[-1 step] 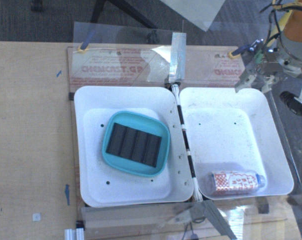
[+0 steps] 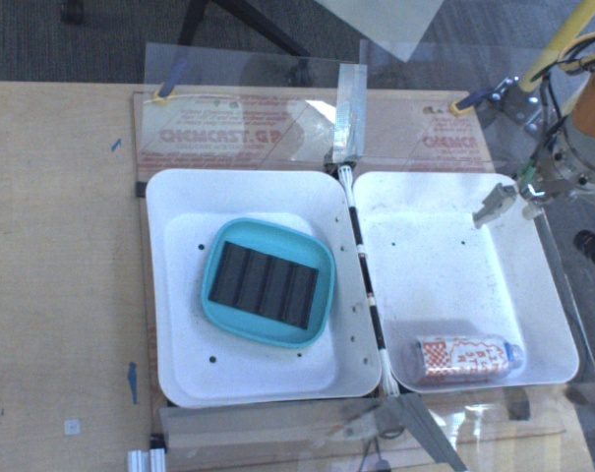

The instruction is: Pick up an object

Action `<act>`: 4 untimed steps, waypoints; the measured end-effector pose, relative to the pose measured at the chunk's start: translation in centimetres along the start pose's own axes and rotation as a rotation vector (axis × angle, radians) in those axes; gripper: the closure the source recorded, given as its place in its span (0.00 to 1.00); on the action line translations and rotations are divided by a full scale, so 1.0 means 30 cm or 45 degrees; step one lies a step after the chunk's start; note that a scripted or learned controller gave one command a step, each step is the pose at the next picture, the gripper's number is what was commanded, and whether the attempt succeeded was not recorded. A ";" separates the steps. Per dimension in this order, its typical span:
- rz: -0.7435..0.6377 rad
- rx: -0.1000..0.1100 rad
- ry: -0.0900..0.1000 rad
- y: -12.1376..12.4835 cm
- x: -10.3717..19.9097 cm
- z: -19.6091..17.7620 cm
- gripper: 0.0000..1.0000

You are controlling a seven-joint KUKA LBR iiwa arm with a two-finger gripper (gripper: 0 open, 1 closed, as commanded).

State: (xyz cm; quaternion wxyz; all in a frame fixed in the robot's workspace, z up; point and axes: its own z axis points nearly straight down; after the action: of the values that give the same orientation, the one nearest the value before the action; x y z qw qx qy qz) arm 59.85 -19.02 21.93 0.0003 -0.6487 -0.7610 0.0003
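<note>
A teal tray with a dark ridged insert lies in the middle of the left bin. A red-and-white patterned bottle lies on its side near the front edge of the right bin. My gripper hangs over the far right corner of the right bin, well away from the bottle and with nothing visibly in it. The arm's orange band shows at the right edge.
A clear plastic sheet and a metal bracket stand behind the bins. Cables and a yellow hose run at the upper right. The wooden bench stretches out on the left.
</note>
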 end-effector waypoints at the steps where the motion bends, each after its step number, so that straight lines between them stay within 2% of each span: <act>1: 0.090 0.000 0.000 -0.204 0.057 0.013 0.00; 2: -0.240 0.001 0.002 -0.379 0.137 -0.011 0.00; 3: -0.136 -0.005 -0.005 -0.400 -0.028 -0.075 0.00; 4: -0.461 -0.002 0.000 -0.270 -0.068 0.349 0.00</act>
State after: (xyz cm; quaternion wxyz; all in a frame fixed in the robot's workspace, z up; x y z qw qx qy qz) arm 52.18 -22.33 11.46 -0.0002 -0.5011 -0.8654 -0.0002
